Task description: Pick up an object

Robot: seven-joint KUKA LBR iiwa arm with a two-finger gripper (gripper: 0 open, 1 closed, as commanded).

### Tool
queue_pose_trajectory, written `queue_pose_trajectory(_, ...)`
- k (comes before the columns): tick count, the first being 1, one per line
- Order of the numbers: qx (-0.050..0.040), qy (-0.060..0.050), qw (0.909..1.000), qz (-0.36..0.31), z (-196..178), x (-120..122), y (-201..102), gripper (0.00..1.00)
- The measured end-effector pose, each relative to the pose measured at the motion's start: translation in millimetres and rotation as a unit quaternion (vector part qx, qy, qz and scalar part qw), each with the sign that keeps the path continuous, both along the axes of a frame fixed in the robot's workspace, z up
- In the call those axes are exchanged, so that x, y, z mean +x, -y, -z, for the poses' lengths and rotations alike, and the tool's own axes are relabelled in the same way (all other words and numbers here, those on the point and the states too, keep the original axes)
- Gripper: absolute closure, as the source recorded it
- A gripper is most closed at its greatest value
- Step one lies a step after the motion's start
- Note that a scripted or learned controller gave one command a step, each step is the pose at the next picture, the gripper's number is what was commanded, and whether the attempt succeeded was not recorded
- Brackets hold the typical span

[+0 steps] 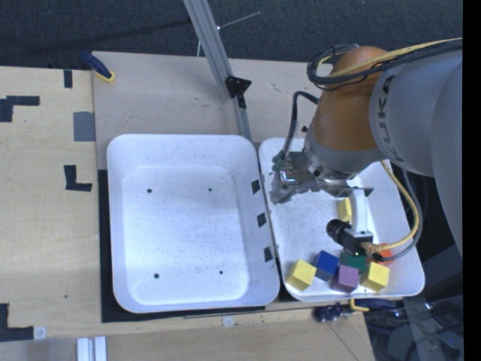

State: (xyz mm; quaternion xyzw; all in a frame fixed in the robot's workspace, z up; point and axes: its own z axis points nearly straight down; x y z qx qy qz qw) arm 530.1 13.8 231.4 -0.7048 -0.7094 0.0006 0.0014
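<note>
Blue cube [327,263], small, among blocks [348,277]

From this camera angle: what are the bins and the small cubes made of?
Bins: likely moulded plastic, white, slightly glossy, with rounded rims and corners. Cubes, e.g. the yellow cube and blue cube: solid matte colours with crisp edges, so painted wood or plastic; the view can't settle which.

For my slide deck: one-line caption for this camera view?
KUKA arm's gripper hovers over the right bin, coloured blocks clustered at its near end.
</note>
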Motion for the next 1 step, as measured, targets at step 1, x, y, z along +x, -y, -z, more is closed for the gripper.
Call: queue_pose_trajectory(1,0.0001,0.001,1.0000,0.000,-6.2,8.1,-46.5,1.00)
